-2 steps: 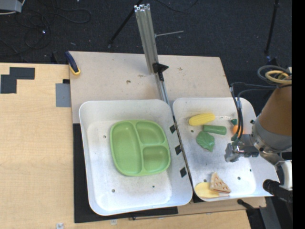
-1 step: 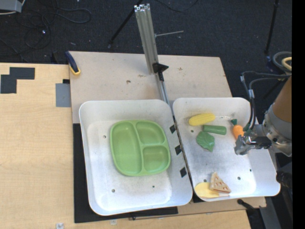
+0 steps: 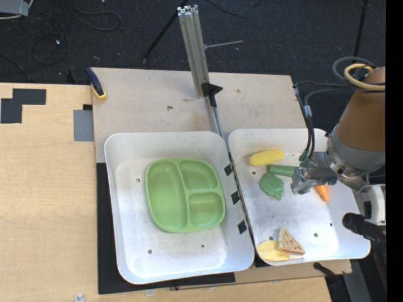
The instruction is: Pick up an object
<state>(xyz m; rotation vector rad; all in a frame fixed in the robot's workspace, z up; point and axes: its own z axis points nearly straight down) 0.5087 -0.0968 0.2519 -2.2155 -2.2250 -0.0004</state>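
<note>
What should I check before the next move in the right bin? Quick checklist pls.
1. End effector over the right bin: ok, it sits low among the toys near the bin's far side.
2. Object between the fingers: cannot tell, the fingers are too small and dark to read.
3. Nearest targets: ok, green leaf and green stick lie just left of it, carrot just right.
4. Clutter near the grasp: not ok, corn, stick and leaf crowd together.
5. Other toys apart: ok, cracker rests on the yellow piece at the near edge.
6. Green tray in the left bin: ok, away from the arm.
</note>
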